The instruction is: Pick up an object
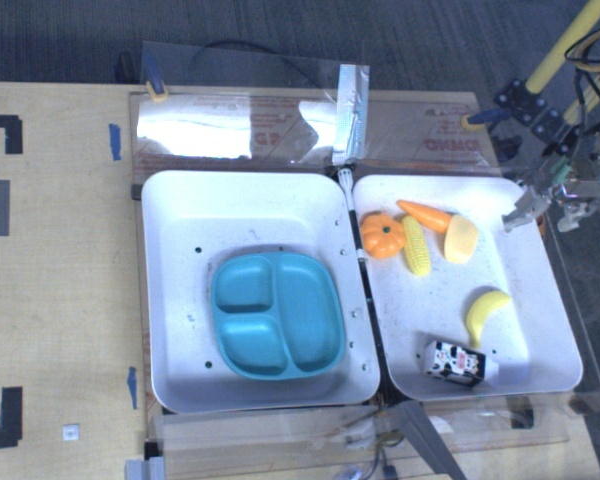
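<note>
Evidently, the end effector [536, 206] sat at the far right corner of the right bin [540, 288], just over its rim. Whether it was open or closed could not be determined; its metallic parts merged with cabling and hardware behind it. Nothing was visibly held by it.

The right bin contained six objects. An orange pumpkin [382, 236], a yellow corn cob [416, 245], an orange carrot [424, 214] and a pale yellow slice [461, 239] lay clustered near the bin's far left corner, touching or nearly touching one another. A yellow banana [485, 311] lay apart toward the right middle. A black-and-white carton [455, 362] lay near the front edge.

Open floor remained along the bin's right side and between the cluster and the banana.

The left bin [180, 218] held a blue divided tray [277, 314] at its centre, with clear margin on all sides.

The arm itself was cut off at the right edge of the view. Markings on the carton were too small to read.
</note>
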`<state>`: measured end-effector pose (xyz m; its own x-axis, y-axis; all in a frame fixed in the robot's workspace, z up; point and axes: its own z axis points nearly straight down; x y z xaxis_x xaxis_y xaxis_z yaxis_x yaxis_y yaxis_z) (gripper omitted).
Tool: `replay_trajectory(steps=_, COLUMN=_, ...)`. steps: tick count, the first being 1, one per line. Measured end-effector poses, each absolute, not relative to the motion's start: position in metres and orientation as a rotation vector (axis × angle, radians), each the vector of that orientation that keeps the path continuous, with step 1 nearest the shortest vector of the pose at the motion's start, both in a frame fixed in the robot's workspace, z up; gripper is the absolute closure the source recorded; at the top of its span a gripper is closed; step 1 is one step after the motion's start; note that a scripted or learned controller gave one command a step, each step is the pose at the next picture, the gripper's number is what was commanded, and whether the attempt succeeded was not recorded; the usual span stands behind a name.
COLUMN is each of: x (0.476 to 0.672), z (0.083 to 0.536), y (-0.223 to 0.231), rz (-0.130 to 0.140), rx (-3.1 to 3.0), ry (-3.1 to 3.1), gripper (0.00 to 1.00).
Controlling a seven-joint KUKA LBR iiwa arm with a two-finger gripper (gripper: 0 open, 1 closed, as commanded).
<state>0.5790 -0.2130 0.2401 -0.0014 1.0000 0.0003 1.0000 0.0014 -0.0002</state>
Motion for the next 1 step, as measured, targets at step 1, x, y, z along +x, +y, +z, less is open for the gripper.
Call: replay_trajectory(steps=1, x=0.5483, z=0.0974, y=-0.2110, rz=-0.021, rx=-2.176, ry=-2.261, gripper=0.00)
